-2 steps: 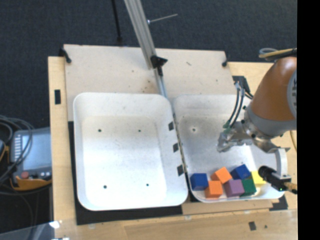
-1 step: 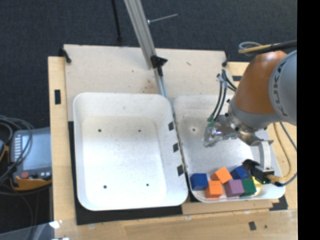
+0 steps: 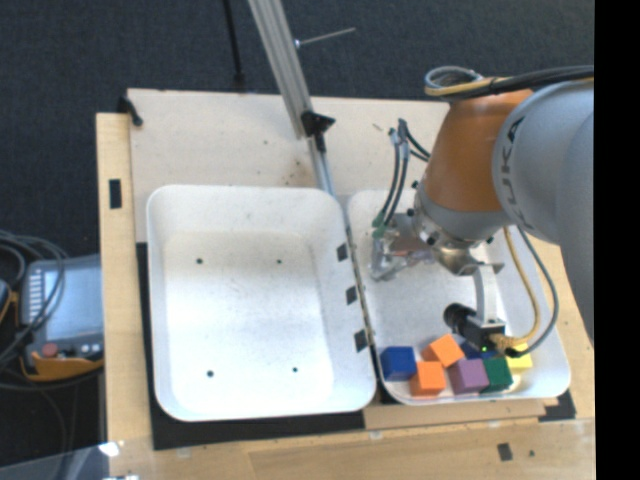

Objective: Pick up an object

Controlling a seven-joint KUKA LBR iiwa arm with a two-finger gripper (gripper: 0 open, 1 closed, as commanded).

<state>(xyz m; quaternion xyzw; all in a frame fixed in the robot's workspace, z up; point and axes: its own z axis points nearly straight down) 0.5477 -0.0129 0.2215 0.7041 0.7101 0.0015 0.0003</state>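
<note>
Now | pale wooden bench [image 3: 200, 138] on dark carpet [image 3: 60, 28], bearing two white bins [image 3: 160, 203] | blue block [image 3: 398, 362], two orange blocks [image 3: 446, 349], purple block [image 3: 467, 376], green block [image 3: 497, 373] huddled touching in the view's right bin [image 3: 410, 308], near corner | gripper [image 3: 385, 258] over that bin's far left, apart from them, grip state unreadable

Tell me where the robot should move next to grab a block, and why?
Probably it should slide the end effector toward the near end of the right bin, stopping above the blue block. The coloured blocks sit bunched in that near corner, while the end effector hangs farther back beside the divider. Blue sits at the bunch's edge, closest to it.
</note>
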